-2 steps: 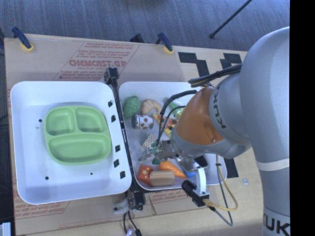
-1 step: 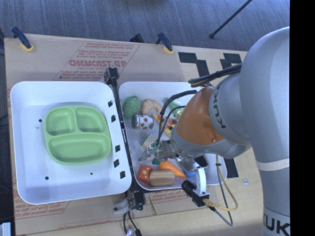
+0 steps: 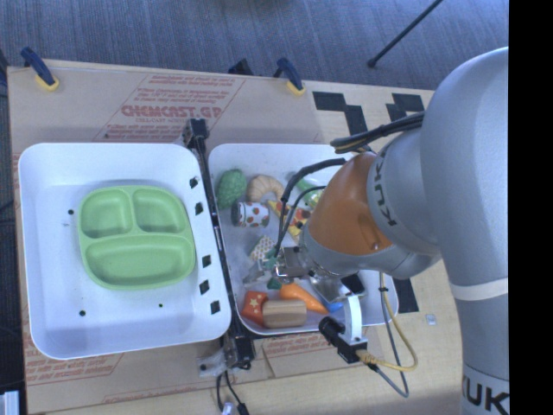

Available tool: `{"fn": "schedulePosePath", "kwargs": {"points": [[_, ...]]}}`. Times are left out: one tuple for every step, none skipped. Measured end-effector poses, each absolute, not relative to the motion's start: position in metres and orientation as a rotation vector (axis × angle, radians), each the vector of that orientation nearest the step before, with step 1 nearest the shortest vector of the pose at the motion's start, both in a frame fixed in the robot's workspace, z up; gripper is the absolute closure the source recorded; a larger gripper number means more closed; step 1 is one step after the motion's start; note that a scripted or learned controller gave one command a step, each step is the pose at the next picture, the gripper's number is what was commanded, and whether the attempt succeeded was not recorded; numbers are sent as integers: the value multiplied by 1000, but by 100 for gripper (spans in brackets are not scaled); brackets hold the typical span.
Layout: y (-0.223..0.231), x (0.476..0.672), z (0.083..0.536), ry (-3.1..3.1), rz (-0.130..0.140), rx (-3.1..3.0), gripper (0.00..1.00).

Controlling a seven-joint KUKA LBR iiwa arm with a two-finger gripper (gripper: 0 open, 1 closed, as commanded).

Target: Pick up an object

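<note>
Gripper (image 3: pixel 278 271) sits low in the right bin (image 3: pixel 226 158) among the toy food, beside the carrot (image 3: pixel 302 296); jaw state I cannot tell, so I judge reach-in underway, clean closing next.

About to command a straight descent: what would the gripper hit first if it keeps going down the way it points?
Probably the right bin's floor beside the carrot and wooden block. The gripper hangs over that spot, but depth is unclear.

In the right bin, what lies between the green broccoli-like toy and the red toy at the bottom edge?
In the camera view, a small white patterned cup lies between the green toy and the red toy.
</note>
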State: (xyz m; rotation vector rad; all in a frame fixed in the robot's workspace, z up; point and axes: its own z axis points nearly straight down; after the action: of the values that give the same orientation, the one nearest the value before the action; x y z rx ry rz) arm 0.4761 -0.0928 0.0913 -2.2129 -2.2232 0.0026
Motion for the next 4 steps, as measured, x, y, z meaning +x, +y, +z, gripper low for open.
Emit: {"fn": "schedulePosePath", "kwargs": {"points": [[-93, 476, 91, -2223, 3, -2213, 0], [-93, 476, 91, -2223, 3, -2213, 0], [-93, 476, 91, -2223, 3, -2213, 0], [-93, 476, 91, -2223, 3, -2213, 0]]}}
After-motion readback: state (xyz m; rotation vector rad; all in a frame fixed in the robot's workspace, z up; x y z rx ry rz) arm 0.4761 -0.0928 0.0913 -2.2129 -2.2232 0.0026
